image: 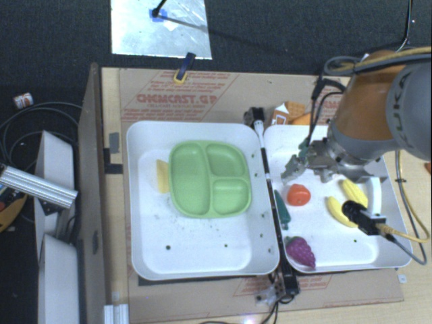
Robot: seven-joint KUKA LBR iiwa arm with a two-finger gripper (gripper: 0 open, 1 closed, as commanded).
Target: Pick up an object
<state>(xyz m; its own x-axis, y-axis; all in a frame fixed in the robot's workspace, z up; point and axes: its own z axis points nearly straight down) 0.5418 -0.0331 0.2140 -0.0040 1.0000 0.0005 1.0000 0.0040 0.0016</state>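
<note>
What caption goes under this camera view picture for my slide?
Robot arm's gripper hovers over the right bin above a tomato, near bananas and grapes; green plate fills the left bin.

My arm [378, 106] reaches in from the right, orange band above the wrist, bent down with my gripper [297, 166] at its low left end.

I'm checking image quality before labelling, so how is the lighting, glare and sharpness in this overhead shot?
Camera view: even, soft light, with only faint shadows inside the left bin; the foil sheet at the top shows bright glare; the green divided plate and orange fruit are reasonably sharp; the gripper looks slightly soft; overall resolution is coarse and grainy.
</note>
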